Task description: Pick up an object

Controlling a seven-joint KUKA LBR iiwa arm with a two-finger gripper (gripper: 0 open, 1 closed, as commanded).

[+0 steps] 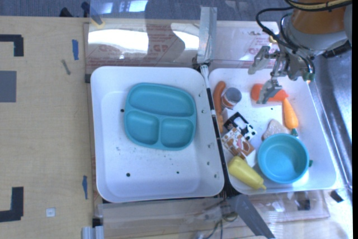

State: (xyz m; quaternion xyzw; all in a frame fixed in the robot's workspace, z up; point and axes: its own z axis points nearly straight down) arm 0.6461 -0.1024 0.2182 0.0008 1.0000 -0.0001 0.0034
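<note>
My gripper (266,76) hangs over the back of the right bin (324,170), open, its two grey fingers spread apart with nothing between them. The lower fingertip (272,88) sits right over a small orange-red piece (258,93); I cannot tell whether it touches. An orange carrot (290,113) lies just right of that. Further left are a red-orange sausage (219,90) and a small brown cup (230,97).
The right bin also holds a blue bowl (282,158), a bread slice (274,128), a yellow fruit (246,172), a black-and-white item (240,122) and a snack packet (237,143). A teal divided plate (160,116) lies in the left bin (112,176).
</note>
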